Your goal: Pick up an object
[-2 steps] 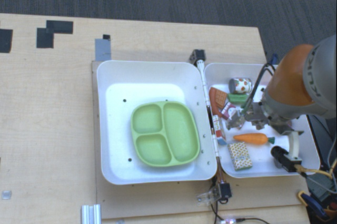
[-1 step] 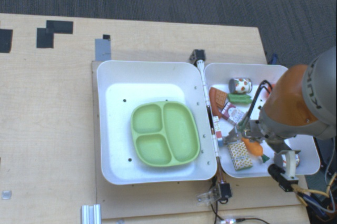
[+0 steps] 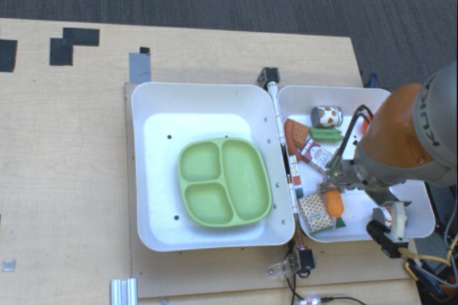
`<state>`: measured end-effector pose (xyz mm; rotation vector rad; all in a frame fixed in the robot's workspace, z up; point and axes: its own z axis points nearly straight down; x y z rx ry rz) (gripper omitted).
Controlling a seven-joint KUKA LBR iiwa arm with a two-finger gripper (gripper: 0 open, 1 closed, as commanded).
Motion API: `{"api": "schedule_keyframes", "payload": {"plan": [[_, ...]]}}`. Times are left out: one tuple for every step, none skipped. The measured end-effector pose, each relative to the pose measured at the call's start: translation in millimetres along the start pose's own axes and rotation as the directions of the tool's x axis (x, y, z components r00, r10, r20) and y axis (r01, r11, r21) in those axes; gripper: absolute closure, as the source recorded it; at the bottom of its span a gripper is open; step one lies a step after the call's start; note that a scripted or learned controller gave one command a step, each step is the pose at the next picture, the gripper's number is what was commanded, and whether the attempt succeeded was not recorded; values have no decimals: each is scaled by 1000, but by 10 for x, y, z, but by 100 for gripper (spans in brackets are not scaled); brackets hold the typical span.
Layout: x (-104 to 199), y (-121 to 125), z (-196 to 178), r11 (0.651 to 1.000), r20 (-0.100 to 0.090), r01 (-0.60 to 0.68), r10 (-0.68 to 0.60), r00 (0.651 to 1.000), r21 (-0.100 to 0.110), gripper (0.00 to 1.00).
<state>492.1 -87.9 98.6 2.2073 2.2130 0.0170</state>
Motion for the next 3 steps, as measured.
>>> {"api": "schedule_keyframes", "payload": {"plan": [[637,460,-856,1000,-5,2,-1,1000,15,100],[493,-28,-1098,1000,-4,1,-1,1000,17,100],[1456,325,-852,1000,-5,1,-1,1000,18,100]]}}
